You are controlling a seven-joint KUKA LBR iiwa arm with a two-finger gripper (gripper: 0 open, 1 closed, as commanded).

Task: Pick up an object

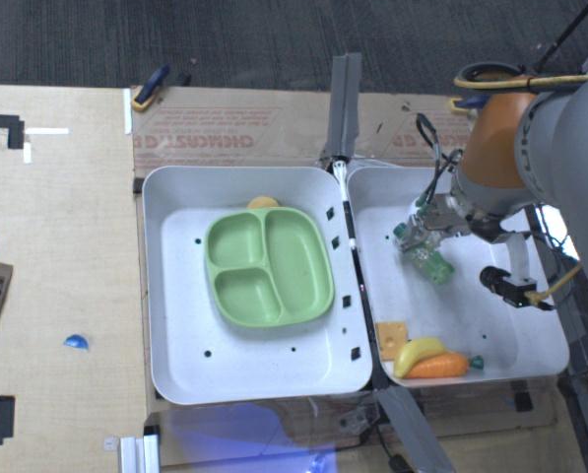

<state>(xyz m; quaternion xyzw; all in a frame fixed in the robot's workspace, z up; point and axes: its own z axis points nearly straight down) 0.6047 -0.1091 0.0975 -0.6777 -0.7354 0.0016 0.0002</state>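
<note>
My gripper (418, 233) hangs low in the right bin (490, 353), near its upper left part, at the end of the grey arm with the orange band (495, 141). A small clear green object (435, 268) lies just below and to the right of the gripper, touching it or very close to it. A yellow banana (418, 352), an orange carrot (439, 367) and a yellow-orange wedge (391, 337) lie in the right bin's front left corner. A small teal piece (477, 363) sits beside the carrot.
The left bin (175, 353) holds a green divided plate (270, 265) with a small yellow object (263, 203) behind it. A grey bar (345, 106) stands at the back between the bins. Cables and a black fitting (508, 286) hang on the arm's right.
</note>
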